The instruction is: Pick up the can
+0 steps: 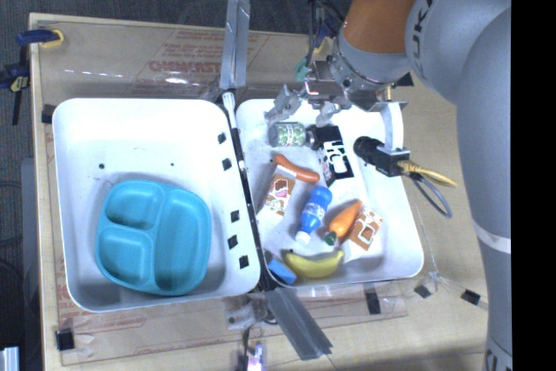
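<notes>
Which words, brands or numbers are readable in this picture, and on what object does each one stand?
"KUKA" (partly seen): on the grey arm.
Red print on the clear sheet behind the bins: too blurred to read.
White marks on the black box: not readable.
Label on the can: too small to read.
Prints on the two small cartons: too small to read.

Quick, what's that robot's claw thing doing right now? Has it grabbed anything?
End effector: above the can at the back of the right bin; whether it is open or closed cannot be told, and no grab is visible.
</notes>
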